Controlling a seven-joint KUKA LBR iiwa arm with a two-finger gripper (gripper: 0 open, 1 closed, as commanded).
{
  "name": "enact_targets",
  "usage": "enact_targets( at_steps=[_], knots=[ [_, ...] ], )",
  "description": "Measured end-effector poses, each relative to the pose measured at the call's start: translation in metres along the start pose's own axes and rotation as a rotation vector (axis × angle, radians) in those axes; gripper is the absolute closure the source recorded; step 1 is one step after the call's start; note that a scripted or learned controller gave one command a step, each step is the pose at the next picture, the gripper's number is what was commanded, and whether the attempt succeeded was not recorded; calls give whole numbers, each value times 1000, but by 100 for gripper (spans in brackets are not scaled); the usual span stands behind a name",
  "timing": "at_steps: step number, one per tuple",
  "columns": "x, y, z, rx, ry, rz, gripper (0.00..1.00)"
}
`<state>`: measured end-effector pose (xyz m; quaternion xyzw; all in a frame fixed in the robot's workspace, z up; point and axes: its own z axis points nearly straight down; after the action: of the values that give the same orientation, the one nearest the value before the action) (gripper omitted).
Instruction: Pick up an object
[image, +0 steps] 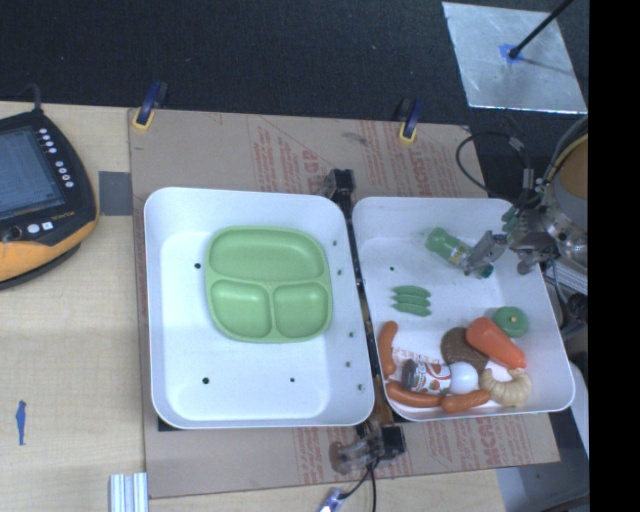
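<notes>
Gripper: the gripper (487, 255) sits at the right of the frame, over the upper part of the right bin (385, 225); I cannot tell whether it is released or clenched, and nothing can be made out in its grip.
Nearest thing: a small green bottle-like toy (441, 242) lies on its side just left of the gripper, near it, touching or apart I cannot say.
Other candidates: a green pea pod (411, 299) lies alone mid-bin; a heap in the lower right corner holds a carrot (497, 341), a green round piece (511, 321), sausages (388, 347), a white egg (464, 377) and a pretzel-like ring (505, 388).
Left bin: the left bin (170, 300) carries a green divided plate (269, 282).
Handling, as a judgement: the bottle looks like light, stiff, smooth plastic; being round it may roll or slip, so closing across its body at the middle seems best.
Risk: the heaped pieces lie against each other and would be harder to single out.
Counter: the counter (70, 360) bears a teach pendant (40, 200) at upper left.
</notes>
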<state>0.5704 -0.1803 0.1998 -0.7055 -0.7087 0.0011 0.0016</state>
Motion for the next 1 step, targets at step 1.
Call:
enact_targets(
  at_steps=[1],
  knots=[
    [45,88,78,-5,-2,-3,0]
  ],
)
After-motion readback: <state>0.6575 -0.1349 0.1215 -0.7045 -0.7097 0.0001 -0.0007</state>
